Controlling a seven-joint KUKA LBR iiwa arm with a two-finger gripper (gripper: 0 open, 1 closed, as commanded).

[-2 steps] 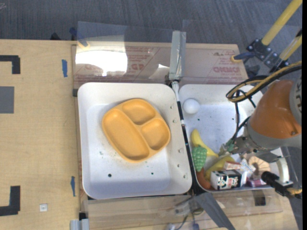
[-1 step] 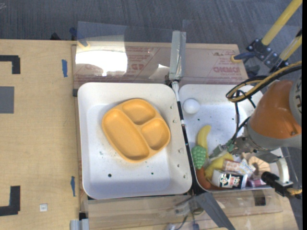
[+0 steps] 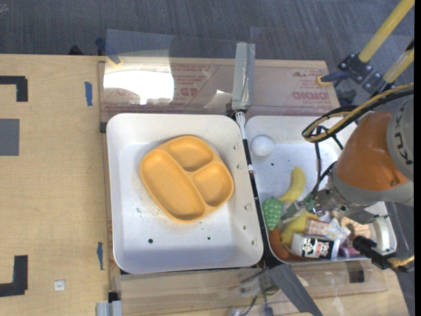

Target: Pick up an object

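Note:
The right bin (image 3: 279,157) holds a pile of small objects: a white ball (image 3: 262,145) at its far left corner, a yellow banana (image 3: 295,184), a green knobbly toy (image 3: 272,210), and a black-and-white carton (image 3: 314,247) with other packets near the front edge. My gripper (image 3: 320,207) hangs low over the pile, just right of the banana, below the arm's orange band (image 3: 371,155). The wrist hides most of it.
The left bin (image 3: 131,242) bears a yellow divided plate (image 3: 187,177) in its middle. A clear plastic sheet and a grey post (image 3: 242,78) stand behind the bins. Black cables (image 3: 329,120) loop beside the arm. Wooden bench (image 3: 46,196) lies to the left.

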